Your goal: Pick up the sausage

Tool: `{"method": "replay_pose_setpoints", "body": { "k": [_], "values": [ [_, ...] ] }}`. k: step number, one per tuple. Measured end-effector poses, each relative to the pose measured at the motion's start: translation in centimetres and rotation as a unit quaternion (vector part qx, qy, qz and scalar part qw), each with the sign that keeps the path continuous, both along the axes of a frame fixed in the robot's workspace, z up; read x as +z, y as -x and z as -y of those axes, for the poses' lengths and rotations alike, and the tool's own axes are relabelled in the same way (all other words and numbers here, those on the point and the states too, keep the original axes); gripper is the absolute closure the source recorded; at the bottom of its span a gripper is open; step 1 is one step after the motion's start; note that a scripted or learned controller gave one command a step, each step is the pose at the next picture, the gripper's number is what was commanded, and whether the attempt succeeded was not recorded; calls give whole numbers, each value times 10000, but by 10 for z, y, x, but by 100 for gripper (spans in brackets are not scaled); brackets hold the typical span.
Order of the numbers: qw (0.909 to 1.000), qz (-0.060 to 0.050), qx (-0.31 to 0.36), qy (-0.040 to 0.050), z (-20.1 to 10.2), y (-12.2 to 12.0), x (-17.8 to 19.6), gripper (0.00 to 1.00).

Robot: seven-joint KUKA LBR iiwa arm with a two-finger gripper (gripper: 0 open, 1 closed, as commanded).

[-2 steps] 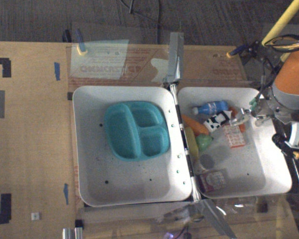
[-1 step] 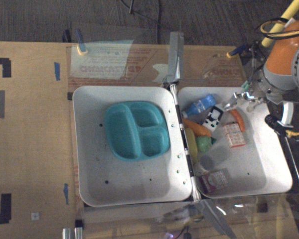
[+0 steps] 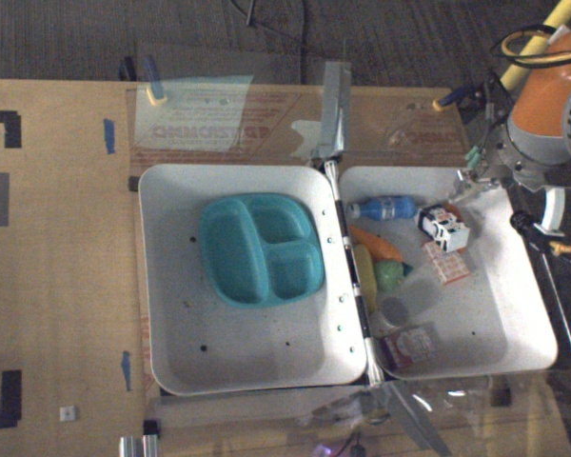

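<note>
Dark flooring runs along the far side of a tan bench, which carries two shallow white bins side by side. A teal divided plate lies in the middle of the left bin, a little toward its far edge.

Everything else is in the right bin. The sausage, an orange-red elongated piece, lies close to that bin's left wall, slanting from the wall toward the bin's middle. It rests on the bin floor with nothing gripping it. Just beyond it, toward the far edge, a small clear bottle with a blue label lies on its side. A yellow oblong item lies along the left wall on the near side of the sausage, with a green rounded item touching it. A white and black boxy toy sits near the bin's middle, and a pale pink patterned card lies just beside it on the near side. A small flat packet rests in the near left corner.

The grey arm with its orange band comes in over the right bin's far right corner. The gripper hangs above the far edge there, well apart from the sausage; the view is too blurred to tell whether it is open or closed.
</note>
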State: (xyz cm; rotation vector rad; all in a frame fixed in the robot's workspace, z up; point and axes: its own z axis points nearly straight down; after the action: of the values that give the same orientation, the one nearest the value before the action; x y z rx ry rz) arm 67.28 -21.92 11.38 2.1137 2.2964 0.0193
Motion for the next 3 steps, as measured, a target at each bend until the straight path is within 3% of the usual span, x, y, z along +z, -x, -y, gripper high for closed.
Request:
{"method": "replay_pose_setpoints", "body": {
  "k": [3],
  "values": [
    [10000,52,34,43,0,-4,32,100]
  ]
}}
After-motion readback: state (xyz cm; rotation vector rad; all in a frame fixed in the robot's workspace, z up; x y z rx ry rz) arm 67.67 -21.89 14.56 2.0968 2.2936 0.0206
